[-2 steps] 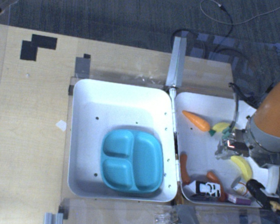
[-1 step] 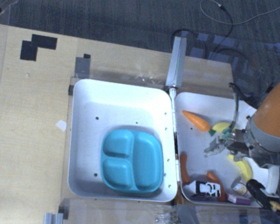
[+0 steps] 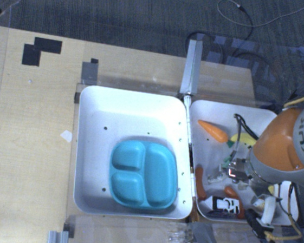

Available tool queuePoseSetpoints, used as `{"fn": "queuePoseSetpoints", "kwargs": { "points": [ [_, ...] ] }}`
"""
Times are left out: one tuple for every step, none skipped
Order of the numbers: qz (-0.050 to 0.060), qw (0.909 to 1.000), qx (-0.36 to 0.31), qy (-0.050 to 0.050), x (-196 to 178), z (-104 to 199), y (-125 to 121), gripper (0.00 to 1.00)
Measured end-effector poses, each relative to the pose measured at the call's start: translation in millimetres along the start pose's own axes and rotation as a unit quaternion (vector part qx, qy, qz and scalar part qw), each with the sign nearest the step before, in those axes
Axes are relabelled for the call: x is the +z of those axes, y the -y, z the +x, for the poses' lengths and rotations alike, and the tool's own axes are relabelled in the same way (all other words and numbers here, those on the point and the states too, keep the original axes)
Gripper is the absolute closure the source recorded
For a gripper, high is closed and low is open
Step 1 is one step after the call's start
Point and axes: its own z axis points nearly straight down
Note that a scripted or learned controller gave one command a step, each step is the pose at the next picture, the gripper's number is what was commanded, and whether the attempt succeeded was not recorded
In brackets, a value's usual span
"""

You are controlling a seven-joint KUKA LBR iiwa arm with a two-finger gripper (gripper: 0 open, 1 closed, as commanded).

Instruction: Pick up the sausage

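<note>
- Gripper (image 3: 232,171): positioned low over the right bin (image 3: 207,211), near its middle. Whether it is released or clenched cannot be told from this view; nothing is visibly held.
- Sausage (image 3: 200,183): a reddish-brown, elongated item lying lengthwise against the left wall of the right bin, toward the near end. It sits to the left of the gripper, close by but apart from it.
- Other contents of the right bin: a carrot (image 3: 213,131) at the far end, a yellow item (image 3: 244,139) partly behind the arm, a small orange-red piece (image 3: 232,191) just beneath the gripper, and a black-and-white object (image 3: 225,205) at the near edge.
- Left bin (image 3: 93,139): holds a blue divided tray (image 3: 143,173); not involved in the task.
- Risk, judged: the sausage hugs the bin wall, so one side of the gripper may strike the wall or rim rather than slide alongside.
- Risk, judged: the small orange-red piece lies nearer the gripper and could be taken instead.
- Risk, judged: a rounded sausage may roll or slip out of an off-centre closure.
</note>
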Motion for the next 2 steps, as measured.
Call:
{"fn": "queuePoseSetpoints", "kwargs": {
  "points": [
    [-0.006, 0.9998, -0.021, 0.001, 20, -75, -13, 0.00],
    [-0.007, 0.9999, -0.008, 0.000, 19, -5, -5, 0.00]
  ]
}}
